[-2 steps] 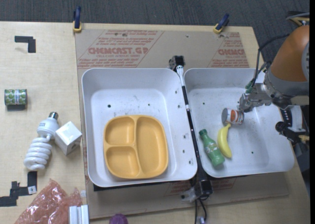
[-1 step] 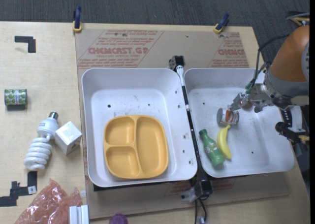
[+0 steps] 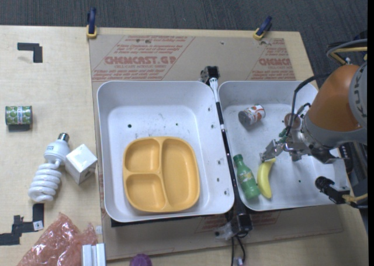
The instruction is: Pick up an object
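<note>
In the right bin (image 3: 304,197) lie a yellow banana (image 3: 265,179), a green bottle (image 3: 246,176) just left of it, and a small red-and-white can (image 3: 252,114) toward the back. My gripper (image 3: 272,151) hangs low over this bin, just above the banana's upper tip, right of the bottle. The orange band of the arm (image 3: 336,104) sits over the bin's right side and hides part of the floor there. I see nothing held in the gripper.
The left bin (image 3: 111,142) holds a yellow divided plate (image 3: 162,173). Left of the bins lie a spiral light bulb (image 3: 48,171), a white cube (image 3: 81,162), a green can (image 3: 18,116) and a red mesh bag (image 3: 55,241). The two bins meet at a divider (image 3: 221,130).
</note>
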`<state>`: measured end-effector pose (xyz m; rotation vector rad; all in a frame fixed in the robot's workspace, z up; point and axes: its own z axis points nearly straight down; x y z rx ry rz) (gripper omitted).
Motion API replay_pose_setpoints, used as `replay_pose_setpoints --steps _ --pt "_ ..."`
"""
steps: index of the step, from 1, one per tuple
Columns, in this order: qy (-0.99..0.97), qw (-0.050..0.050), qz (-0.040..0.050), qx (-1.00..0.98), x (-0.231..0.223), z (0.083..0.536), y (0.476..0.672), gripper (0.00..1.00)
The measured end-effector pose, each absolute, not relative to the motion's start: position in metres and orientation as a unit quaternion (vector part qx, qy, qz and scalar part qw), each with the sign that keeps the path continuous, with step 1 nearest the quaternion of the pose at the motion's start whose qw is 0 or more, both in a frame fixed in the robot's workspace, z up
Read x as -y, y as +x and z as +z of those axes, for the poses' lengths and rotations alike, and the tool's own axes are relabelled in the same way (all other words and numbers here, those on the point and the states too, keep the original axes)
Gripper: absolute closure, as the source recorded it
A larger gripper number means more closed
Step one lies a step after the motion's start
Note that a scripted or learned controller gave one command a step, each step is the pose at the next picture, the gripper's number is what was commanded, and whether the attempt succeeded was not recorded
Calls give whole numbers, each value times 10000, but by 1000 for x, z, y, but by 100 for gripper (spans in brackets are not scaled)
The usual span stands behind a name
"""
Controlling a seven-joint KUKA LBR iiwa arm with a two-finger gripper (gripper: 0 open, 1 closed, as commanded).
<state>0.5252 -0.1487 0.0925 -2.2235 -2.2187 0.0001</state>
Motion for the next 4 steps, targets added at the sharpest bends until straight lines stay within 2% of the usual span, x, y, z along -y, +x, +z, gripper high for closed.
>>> replay_pose_setpoints --steps 1,2,3,4 --pt "-7086 -16 -6 7056 150 103 526 100" --pt "-7064 -7 0 7078 161 93 584 100" --pt "-7070 -14 0 7072 214 93 582 100" --pt "-7068 -13 -1 7074 214 93 582 0"
